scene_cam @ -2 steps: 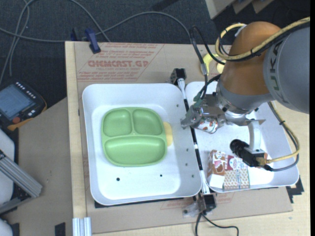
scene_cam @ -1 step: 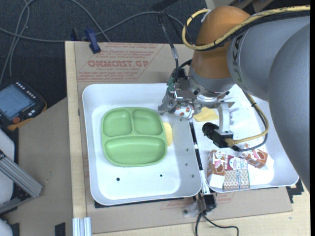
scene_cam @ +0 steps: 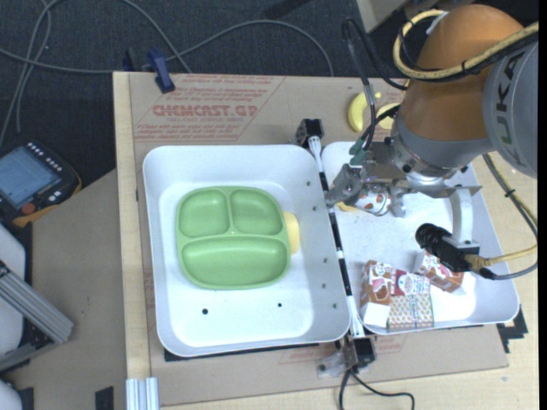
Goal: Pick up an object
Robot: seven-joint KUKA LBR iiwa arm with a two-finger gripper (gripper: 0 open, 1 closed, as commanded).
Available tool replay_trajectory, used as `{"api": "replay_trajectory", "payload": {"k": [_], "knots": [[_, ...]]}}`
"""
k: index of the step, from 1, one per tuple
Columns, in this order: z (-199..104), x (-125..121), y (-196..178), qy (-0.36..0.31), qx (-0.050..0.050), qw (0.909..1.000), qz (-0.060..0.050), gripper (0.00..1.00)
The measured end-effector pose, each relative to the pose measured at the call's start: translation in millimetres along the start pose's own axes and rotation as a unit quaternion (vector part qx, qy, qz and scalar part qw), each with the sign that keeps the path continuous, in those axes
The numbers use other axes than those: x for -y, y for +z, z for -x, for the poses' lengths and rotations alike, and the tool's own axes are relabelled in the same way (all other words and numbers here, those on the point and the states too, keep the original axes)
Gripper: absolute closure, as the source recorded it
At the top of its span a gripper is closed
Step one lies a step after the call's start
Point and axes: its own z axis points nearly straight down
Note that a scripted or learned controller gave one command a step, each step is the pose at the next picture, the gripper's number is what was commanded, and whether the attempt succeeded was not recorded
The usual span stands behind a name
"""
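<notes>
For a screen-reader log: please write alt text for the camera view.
A grey arm with an orange band hangs its gripper over the right white bin, which holds a red-and-white printed packet. The left white bin holds a green divided plastic tray.

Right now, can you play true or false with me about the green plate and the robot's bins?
1. The green plate lies in the left bin. True.
2. The green plate has three sections. True.
3. The gripper hangs over the left bin. False: it is over the right bin, near its left wall.
4. The printed packets lie on the green plate. False: they lie in the right bin, at its front.
5. Something yellow peeks out beside the plate. True.
</notes>
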Motion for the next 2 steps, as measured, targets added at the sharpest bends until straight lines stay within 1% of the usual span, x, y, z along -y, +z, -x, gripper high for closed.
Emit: {"api": "replay_trajectory", "payload": {"k": [1, 2], "knots": [[-43, -12, 59, -0.001, -0.001, 1.0, -0.002, 1.0], [19, -46, 33, 0.0, 0.0, 1.0, 0.0, 1.0]]}}
